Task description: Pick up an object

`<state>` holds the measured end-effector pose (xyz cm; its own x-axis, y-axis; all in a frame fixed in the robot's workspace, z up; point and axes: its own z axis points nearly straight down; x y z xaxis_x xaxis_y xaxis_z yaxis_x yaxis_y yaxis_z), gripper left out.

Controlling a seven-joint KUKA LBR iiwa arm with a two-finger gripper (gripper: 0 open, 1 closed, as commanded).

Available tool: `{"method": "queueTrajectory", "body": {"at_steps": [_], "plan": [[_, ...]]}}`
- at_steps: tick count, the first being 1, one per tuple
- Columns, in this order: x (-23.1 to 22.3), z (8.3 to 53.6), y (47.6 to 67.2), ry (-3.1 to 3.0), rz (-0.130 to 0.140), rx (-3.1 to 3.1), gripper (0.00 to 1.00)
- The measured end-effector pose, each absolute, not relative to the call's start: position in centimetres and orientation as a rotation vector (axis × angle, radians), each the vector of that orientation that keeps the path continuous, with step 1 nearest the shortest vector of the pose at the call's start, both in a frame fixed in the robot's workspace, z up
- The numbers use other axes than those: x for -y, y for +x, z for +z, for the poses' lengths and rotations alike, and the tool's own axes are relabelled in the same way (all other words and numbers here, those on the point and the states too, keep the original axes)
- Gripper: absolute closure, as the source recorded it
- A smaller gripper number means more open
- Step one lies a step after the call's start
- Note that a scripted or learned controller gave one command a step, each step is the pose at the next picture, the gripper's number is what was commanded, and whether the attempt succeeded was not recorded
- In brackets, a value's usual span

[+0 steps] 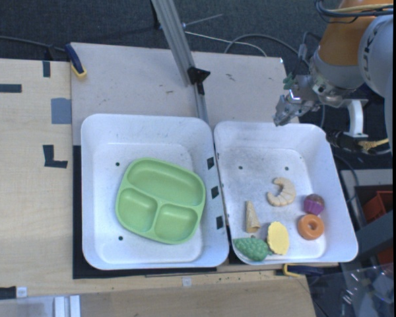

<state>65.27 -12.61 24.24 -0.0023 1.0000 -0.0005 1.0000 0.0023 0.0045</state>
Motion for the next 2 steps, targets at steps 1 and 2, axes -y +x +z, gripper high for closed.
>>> {"method": "queueTrajectory", "body": {"at_steps": [1, 2], "plan": [[7.7, 24.6, 63.7, 2.216, 0.001, -2.229, 1.0], [2.3, 25.0, 61.3, 2.216, 0.0, -2.231, 1.0]]}}
